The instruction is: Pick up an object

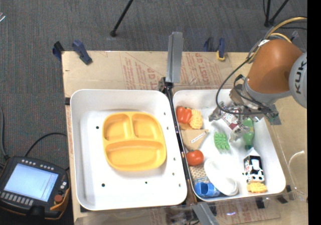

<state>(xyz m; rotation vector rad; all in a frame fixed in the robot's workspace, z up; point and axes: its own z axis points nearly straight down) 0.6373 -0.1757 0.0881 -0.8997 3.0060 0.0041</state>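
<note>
White bins: two shallow trays side by side on the desk (115,68), the left bin (83,143) and the right bin (273,158).
Left bin contents: a yellow divided plate (134,140) lying flat near the middle, three compartments facing up.
Right bin contents: a crowd of small things. An orange pepper (183,114) and a yellow corn piece (196,118) sit touching at the upper left corner. A tan wedge (192,138) lies just below them, and a red tomato (194,157) below that. A green ridged block (221,140) lies near the middle. A white bowl (220,175) rests toward the near edge, with a blue object (205,189) tucked at its left. A black-and-white carton (254,168) stands by the right wall, a yellow crinkled piece (257,187) just below it.
Arm: grey with an orange band (273,68), reaching in from the right over the right bin's upper half.
End effector (242,127): low over the bin, beside a green object (248,138) and near the green ridged block; I cannot tell how it is set or whether anything is caught in it.
Elsewhere: a teach pendant (32,185) on the floor at lower left.
</note>
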